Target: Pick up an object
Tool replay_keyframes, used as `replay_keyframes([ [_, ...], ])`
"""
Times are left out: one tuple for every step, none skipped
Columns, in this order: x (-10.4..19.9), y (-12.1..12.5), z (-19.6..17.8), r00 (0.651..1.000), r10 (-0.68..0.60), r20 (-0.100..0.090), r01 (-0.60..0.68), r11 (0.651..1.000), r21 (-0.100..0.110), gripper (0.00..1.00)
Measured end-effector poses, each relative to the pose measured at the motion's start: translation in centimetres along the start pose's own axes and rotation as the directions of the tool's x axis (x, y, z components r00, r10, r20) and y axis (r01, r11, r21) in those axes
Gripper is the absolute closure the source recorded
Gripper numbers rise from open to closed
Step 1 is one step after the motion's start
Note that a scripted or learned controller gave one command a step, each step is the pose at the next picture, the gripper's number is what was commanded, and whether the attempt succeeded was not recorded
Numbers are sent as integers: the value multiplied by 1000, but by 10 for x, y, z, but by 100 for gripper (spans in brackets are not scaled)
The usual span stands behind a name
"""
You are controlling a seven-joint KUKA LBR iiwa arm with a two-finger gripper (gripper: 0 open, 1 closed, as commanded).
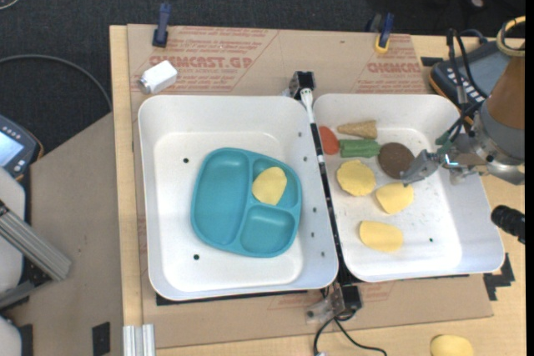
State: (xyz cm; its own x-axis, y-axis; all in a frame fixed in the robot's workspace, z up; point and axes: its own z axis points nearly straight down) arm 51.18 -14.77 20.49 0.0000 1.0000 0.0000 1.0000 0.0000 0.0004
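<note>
Here the arm point(501, 129) reaches low into the right bin point(467, 263), its pincer point(415, 169) pinching nothing I can tell.

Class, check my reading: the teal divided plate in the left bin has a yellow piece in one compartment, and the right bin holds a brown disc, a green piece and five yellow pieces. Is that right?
Not quite. The camera view shows three yellow pieces in the right bin, not five: one, another, a third. The teal divided plate with its yellow piece, the brown disc and green piece are as stated.
</note>
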Motion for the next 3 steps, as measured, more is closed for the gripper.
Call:
replay_keyframes([
  [41,-9,105,1000,-3,-5,3,1000,12,0],
  [34,12,121,1000,0,1,0,1000,-1,0],
  [33,13,108,1000,1,5,-1,1000,-9,100],
])
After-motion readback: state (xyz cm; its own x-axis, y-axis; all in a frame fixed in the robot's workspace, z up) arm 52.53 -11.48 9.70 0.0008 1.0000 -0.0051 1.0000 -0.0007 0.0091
